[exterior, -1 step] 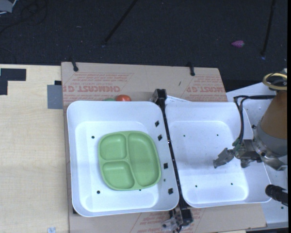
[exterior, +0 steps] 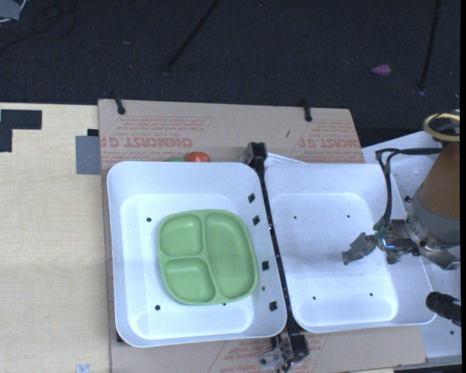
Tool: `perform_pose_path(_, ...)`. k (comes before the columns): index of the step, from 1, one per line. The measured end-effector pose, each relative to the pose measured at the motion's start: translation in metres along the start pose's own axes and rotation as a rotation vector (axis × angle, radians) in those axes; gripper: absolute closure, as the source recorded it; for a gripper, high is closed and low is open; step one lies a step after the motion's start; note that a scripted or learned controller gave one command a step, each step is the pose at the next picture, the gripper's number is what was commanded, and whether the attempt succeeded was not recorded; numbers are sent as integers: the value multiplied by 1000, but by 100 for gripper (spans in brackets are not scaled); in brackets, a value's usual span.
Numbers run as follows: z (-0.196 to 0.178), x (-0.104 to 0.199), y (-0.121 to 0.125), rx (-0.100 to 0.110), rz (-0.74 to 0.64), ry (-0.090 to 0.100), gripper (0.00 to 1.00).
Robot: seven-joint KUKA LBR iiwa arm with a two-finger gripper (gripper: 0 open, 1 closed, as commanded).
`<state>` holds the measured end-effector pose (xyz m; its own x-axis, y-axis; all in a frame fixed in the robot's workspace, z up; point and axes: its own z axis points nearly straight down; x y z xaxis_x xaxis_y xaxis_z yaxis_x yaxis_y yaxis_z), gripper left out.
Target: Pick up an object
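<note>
Basically, the green divided plate (exterior: 207, 256) lies flat in the left bin (exterior: 132, 200), long axis running near-to-far with a slight tilt, its single long compartment on the right. Gripper (exterior: 363, 248) sits low over the right bin (exterior: 326, 193), well apart from the plate, nothing between its fingers; opening can't be told. Behind the left bin's far rim, a small red object (exterior: 197, 158) on cardboard (exterior: 217, 134).

Light wood table (exterior: 39, 231). Printed cardboard sheet (exterior: 217, 134) lies flat on it. Two white bins on cardboard, touching side by side: left bin (exterior: 132, 185), right bin (exterior: 326, 181). Small red object (exterior: 197, 158) behind left bin, on cardboard.
</note>
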<state>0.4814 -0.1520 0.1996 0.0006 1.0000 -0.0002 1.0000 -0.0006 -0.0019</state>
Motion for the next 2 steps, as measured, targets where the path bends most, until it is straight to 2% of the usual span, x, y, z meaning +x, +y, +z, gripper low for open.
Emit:
perform_pose_path(1,64,0,-1,7,-1,3,0)
perform_pose_path(2,113,1,-1,-1,0,1,0)
